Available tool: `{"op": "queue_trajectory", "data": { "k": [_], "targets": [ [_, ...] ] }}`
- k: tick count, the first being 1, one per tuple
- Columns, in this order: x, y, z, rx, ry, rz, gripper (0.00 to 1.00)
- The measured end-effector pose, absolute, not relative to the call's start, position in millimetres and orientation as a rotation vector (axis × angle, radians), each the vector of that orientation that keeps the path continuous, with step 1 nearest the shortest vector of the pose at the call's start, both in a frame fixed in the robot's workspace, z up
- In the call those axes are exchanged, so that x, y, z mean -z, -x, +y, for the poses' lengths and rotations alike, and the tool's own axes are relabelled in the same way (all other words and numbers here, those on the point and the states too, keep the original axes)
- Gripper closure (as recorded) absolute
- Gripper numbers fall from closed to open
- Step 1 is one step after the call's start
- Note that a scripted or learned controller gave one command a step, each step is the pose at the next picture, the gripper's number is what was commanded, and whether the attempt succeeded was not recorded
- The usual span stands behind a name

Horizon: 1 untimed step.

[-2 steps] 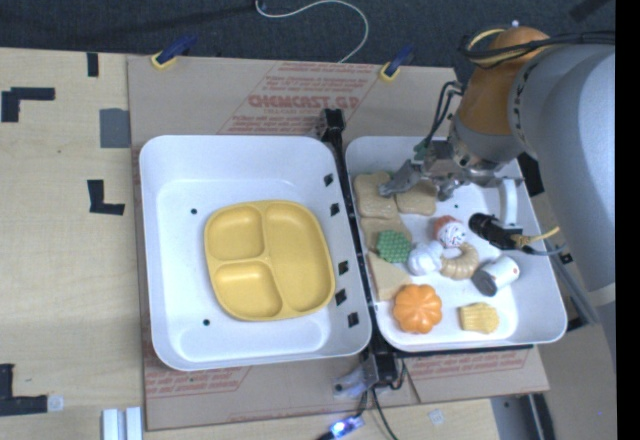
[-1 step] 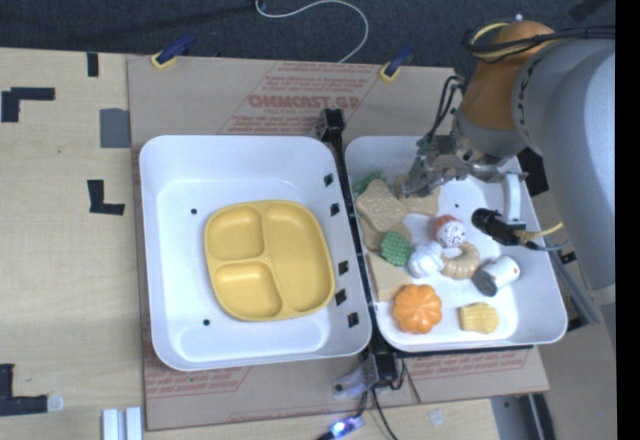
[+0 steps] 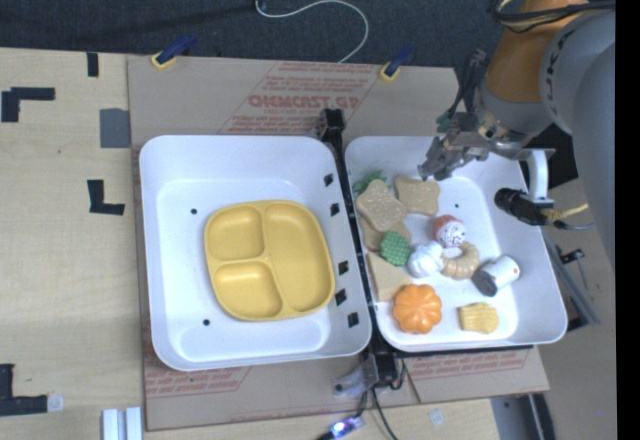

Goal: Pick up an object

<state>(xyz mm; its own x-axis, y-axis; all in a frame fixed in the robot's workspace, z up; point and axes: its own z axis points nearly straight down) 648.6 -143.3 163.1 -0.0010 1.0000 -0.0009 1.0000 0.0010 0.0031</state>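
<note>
Gripper [image 3: 437, 165], finger state indiscernible, poised over right bin [image 3: 540, 313], just above the toast slice [image 3: 417, 195].

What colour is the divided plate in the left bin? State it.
The divided plate is plain yellow, seen clearly in the camera view.

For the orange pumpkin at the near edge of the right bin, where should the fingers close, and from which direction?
Judging from this view, come straight down on the orange pumpkin and close across its round body. It sits low and squat near the right bin front wall, with the yellow piece to its right. Closing front to back looks freest, though the wall is close. The gripper is over the bin's far end.
</note>
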Motion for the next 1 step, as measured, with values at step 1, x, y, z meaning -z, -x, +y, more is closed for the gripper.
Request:
{"op": "queue_trajectory", "data": {
  "k": [1],
  "targets": [
    [-210.3,-658.4,-139.6,-0.003,-2.217,2.222,1.00]
  ]
}}
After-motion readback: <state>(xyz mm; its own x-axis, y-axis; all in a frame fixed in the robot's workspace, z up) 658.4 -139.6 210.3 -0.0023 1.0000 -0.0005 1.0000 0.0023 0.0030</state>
